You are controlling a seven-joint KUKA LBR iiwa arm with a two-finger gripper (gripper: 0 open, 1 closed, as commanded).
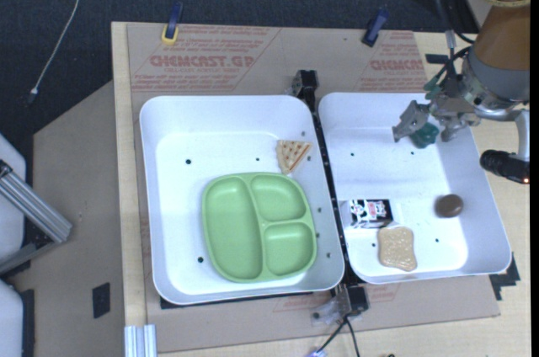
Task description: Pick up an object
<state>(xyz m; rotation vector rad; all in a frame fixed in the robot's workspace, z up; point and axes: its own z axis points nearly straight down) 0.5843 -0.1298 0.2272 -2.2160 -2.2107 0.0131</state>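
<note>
Tool [418,128] over the far part of the right bin [370,115], fingers pinching a small teal object [425,134], lifted off the bin floor; too small to tell its long axis or facing. In the same bin: brown round piece [449,205], tan bread-like slab [397,248], black-and-white packet [370,211]. Left bin [168,145] has a green divided plate [258,226] and a waffle-patterned wedge [291,153].

Tool [418,129] over right bin [370,115] (teal object [425,134] at its fingers), green divided plate [258,226] in left bin [168,178]
</note>
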